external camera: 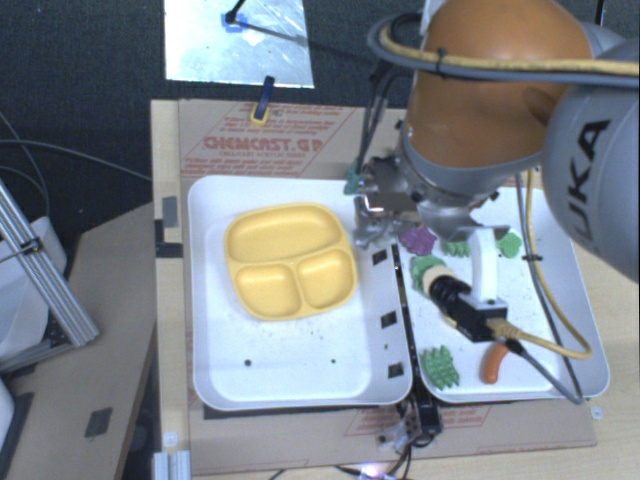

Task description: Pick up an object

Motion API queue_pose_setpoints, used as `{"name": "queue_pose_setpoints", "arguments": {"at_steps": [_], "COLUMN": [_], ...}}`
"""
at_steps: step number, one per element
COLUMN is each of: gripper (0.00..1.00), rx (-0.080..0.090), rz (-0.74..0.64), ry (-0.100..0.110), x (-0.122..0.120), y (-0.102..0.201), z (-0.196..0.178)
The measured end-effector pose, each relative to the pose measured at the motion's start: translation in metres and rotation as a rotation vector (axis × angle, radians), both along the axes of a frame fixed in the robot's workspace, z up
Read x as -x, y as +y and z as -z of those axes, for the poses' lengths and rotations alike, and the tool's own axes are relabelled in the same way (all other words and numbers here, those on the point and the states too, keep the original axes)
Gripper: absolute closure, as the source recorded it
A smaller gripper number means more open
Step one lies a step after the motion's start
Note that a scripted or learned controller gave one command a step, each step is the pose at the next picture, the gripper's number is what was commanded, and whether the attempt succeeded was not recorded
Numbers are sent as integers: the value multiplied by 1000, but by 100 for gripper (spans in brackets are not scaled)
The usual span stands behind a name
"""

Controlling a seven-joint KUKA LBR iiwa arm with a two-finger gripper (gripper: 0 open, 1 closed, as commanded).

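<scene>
**A:** Camera view. Position of the gripper (pixel 372 216)?

**B:** Low over the wall between left bin (pixel 250 363) and right bin (pixel 566 280), under the bulk of the arm (pixel 500 68). Open or closed: cannot tell, masked by the wrist.

**A:** Candidates for picking?

**B:** In the left bin, a yellow tray (pixel 290 260), flat, with three compartments, its right edge just beside the gripper. In the right bin, a purple piece (pixel 418 239) near the gripper, a leafy piece (pixel 439 366) at the front by the dividing wall, and an orange piece (pixel 491 365) just to its right, apart from it.

**A:** Likely handling?

**B:** Tray: probably light, stiff and smooth, and too wide to span. Best taken at the raised rim or a divider ridge, with some risk of tilting. Small pieces: apparently toy food, light and unbreakable. Purple piece: knobbly, so good purchase, and nearest. Best pinched across its middle. Orange piece: rounded and glossy, apt to roll or slip. Best taken across the short axis at mid-length. Leafy piece: low and lobed, with little height to close on.
</scene>
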State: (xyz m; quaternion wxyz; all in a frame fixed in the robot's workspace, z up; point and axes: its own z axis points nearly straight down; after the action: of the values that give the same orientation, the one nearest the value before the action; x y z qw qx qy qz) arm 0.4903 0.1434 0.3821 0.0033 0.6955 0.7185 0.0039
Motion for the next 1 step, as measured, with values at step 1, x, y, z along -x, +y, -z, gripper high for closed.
{"name": "queue_pose_setpoints", "arguments": {"at_steps": [1], "gripper": [100], "rx": [0], "rz": [-5], "ry": [-2], "x": [-1], "y": [0], "z": [-11]}}
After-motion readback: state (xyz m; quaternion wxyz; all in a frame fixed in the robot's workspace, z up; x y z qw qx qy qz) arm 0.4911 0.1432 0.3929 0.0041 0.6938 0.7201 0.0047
